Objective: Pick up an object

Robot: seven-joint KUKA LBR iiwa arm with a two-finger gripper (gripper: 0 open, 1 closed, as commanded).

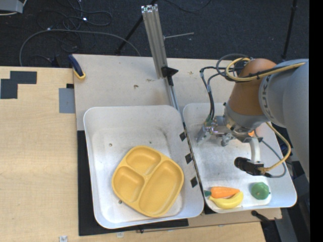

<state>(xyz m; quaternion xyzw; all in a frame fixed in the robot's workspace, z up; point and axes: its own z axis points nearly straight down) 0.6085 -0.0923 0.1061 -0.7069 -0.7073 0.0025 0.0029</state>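
- Reaching in from the right, the grey arm (287, 100) with its orange band (250, 92) hangs over the upper half of the right bin (202, 120).
- At its lower end the gripper (216, 133) sits low over the bin floor near the left wall; I cannot tell how it is set, and nothing shows in its grasp.
- Three toys lie along the right bin's front edge, well apart from the gripper: an orange carrot (224, 191) touching a yellow banana (228, 201) just below it, and a green round fruit (260, 190) to their right.
- A black part (248, 165) with cables hangs between the gripper and those toys.
- A yellow divided plate (147, 180) lies tilted in the left bin (101, 135), toward its front.
- An aluminium post (155, 39) stands behind the bins, with a thin rod running down the seam between them.
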